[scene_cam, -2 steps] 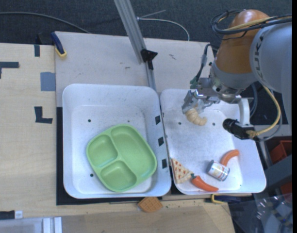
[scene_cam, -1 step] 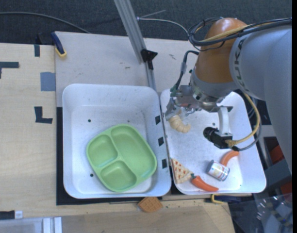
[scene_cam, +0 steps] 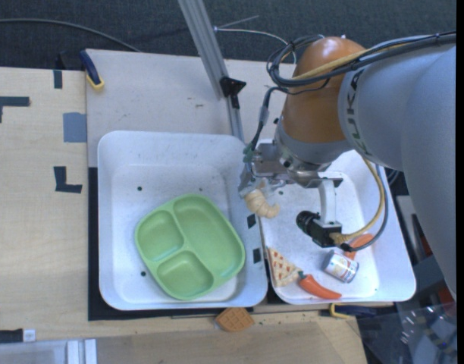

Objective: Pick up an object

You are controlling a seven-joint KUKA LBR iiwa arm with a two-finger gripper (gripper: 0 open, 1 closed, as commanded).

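Pale wooden bench under us, dark floor at the far side, and two shallow white bins sitting side by side. The left bin carries a light green plastic plate with three compartments, lying toward its near side. The right bin is the busy one: a triangular waffle-patterned wedge, an orange carrot-shaped piece and a small silver can, all clustered near its front.

And there's the gripper, down low at the far-left corner of the right bin, right by the wall the two bins share. Just beneath it lies a pale tan, knobbly pastry-shaped piece, which looks like the target. Whether the gripper is open or closed on it, I cannot tell; the wrist hides that, and I can't say it has hold of anything.

Here's the worry: that piece is lumpy and rounded, so a pinch off its middle could squirt it sideways. It also sits hard against the bin wall, so one side of the grasp could land on the rim rather than the piece. Lift with a weak hold and it drops, possibly over into the left bin.
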